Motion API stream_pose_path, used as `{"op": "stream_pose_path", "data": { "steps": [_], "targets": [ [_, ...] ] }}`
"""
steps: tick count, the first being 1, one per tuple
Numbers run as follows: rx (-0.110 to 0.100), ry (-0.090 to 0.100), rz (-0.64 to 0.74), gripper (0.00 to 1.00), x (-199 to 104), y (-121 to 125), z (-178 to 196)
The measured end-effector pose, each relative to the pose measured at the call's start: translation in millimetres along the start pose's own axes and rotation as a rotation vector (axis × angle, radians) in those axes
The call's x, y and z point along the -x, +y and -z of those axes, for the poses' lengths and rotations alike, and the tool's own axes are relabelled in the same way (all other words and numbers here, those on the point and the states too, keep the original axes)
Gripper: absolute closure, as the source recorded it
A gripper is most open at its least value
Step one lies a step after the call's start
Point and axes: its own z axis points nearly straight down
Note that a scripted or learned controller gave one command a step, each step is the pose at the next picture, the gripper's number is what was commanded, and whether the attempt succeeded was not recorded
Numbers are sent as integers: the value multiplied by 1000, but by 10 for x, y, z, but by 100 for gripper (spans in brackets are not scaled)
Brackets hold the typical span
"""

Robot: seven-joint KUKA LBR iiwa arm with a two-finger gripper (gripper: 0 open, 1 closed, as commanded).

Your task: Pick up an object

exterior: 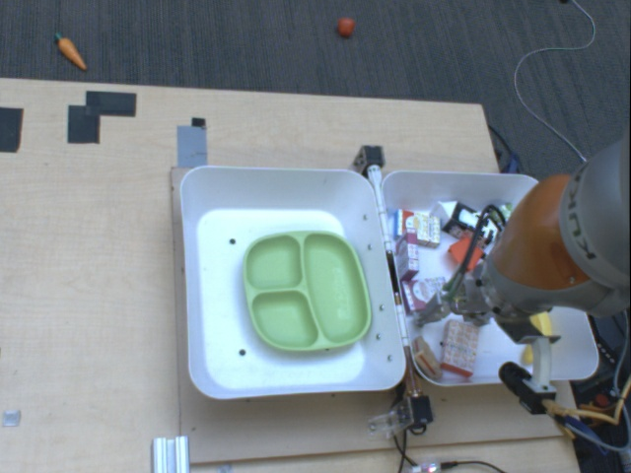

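A small orange carrot toy [70,51] lies on the dark carpet at the far left, beyond the bench. On the light wooden bench [89,264], a few dark patches [99,114] sit near its back edge. Further along the carpet, a small red ball [345,28] rests well apart from everything else.

The left bin [197,294] holds a pale green plate [308,291] with three compartments, set roughly in the middle and turned slightly. All three compartments look bare.

Just beside it, the right bin [463,178] holds a jumble of small items: white and pink packets [422,228] near the back, a purple packet [426,292] in the middle, an orange piece [463,252] to their right, and a red-and-white speckled packet [458,347] at the front, with a tan, bread-like piece [426,363] just beside it at the front rim.

The arm [552,235], with its orange band and grey wrist, comes in from the right and covers much of this bin. The gripper [441,308] reaches down among the packets, near the purple one and just above the speckled one. Whether its fingers are spread or closed I cannot tell, and nothing is plainly seen between them. A yellow piece [541,324] shows under the arm at the right side of the bin.
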Motion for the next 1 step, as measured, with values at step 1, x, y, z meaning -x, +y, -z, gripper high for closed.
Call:
{"op": "stream_pose_path", "data": {
  "steps": [1],
  "targets": [
    [7, -1, 3, 100, -3, 24, 114]
  ]
}}
